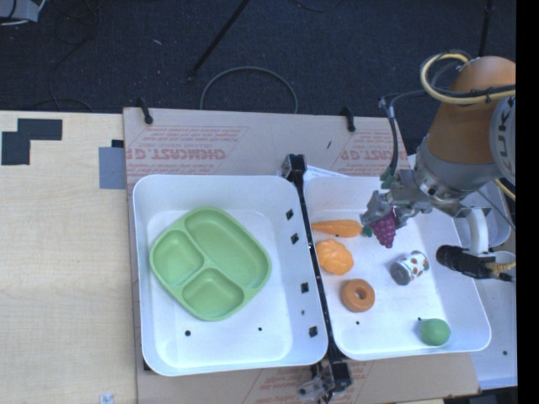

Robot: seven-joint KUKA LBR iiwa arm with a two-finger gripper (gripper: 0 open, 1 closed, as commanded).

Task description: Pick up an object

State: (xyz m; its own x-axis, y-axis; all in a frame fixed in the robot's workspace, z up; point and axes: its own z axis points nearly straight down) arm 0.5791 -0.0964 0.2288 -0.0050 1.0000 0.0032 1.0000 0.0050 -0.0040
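Grapes [386,228], a purple bunch, hang clamped between the fingers of the gripper [384,217] near the right bin's [472,343] far edge, directly beneath it, carrot [336,227] just leftward.

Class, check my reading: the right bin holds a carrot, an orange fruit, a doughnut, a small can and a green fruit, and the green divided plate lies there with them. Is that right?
Not quite. The camera view shows the green divided plate lying alone in the left bin, not with the food. The carrot, orange fruit, doughnut, small can and green fruit are in the right bin.
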